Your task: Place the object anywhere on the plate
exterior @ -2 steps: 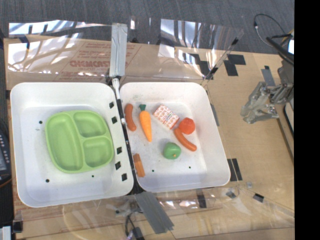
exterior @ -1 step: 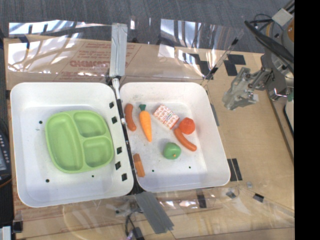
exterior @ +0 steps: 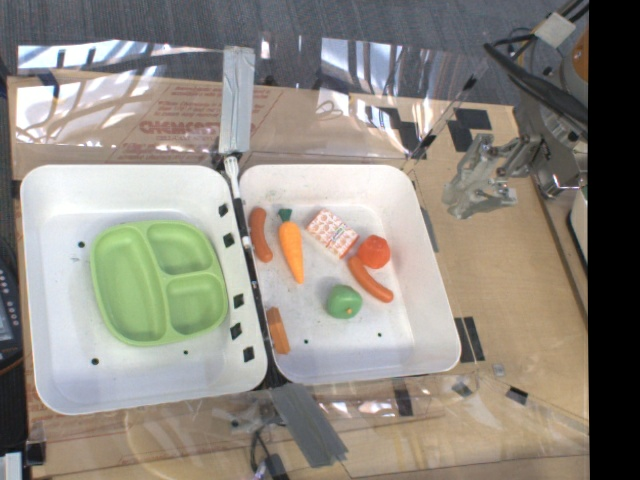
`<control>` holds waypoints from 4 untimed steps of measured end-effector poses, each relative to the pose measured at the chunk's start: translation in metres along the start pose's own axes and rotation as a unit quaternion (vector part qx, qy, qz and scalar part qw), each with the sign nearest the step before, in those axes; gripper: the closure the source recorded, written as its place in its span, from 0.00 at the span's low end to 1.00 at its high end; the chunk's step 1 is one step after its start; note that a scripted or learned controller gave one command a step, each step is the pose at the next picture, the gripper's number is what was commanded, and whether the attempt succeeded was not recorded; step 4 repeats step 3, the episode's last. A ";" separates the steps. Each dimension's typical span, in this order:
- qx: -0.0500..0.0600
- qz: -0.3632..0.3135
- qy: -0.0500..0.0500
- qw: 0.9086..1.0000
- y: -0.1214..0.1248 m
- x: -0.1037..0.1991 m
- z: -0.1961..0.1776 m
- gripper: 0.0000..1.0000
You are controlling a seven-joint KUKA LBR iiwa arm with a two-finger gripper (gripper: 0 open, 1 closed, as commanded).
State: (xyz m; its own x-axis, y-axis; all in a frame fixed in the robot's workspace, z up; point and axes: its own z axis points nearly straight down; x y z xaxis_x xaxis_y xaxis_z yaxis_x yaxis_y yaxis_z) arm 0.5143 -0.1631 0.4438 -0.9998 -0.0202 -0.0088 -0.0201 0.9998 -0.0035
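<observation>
Gripper (exterior: 478, 190) sits outside the bins, at 3 o'clock off the right bin's (exterior: 425, 258) upper right corner, over bare bench (exterior: 510, 298). Nothing between its fingers; can't tell if they're open or shut at this angle.

Left bin (exterior: 50, 268): green plate (exterior: 160, 282), three compartments, lying flat and roughly centred. White floor shows all round it, widest at 12 and 9 o'clock. Nothing on the plate.

Right bin, items clustered mid-floor:
- sausage (exterior: 260, 234) at 9 o'clock, close to the left wall
- carrot (exterior: 291, 249) just beside it, green top pointing to 12
- patterned pink-and-white block (exterior: 331, 234) at centre, tilted
- tomato (exterior: 374, 252) at 3 o'clock, touching a second sausage (exterior: 371, 280) that runs toward 5
- green apple (exterior: 344, 301) at 6 o'clock, near that sausage's lower end
- small orange-brown stick (exterior: 277, 330) at 7 o'clock, hard against the left wall

Open floor in the right bin runs along the 12 and 6 o'clock walls and the 3 o'clock side.

Bins touch along a shared edge with black clips. Bench is brown board with grey tape (exterior: 236, 98) at 12 and clear film around the bins. Grey carpet beyond.
</observation>
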 end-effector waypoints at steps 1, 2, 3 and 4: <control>-0.001 -0.264 0.001 0.965 -0.010 -0.044 0.025 1.00; -0.001 -0.263 0.001 0.965 -0.010 -0.044 0.025 0.00; 0.001 -0.265 -0.002 0.964 -0.009 -0.046 0.013 1.00; 0.001 -0.265 -0.002 0.964 -0.009 -0.046 0.013 1.00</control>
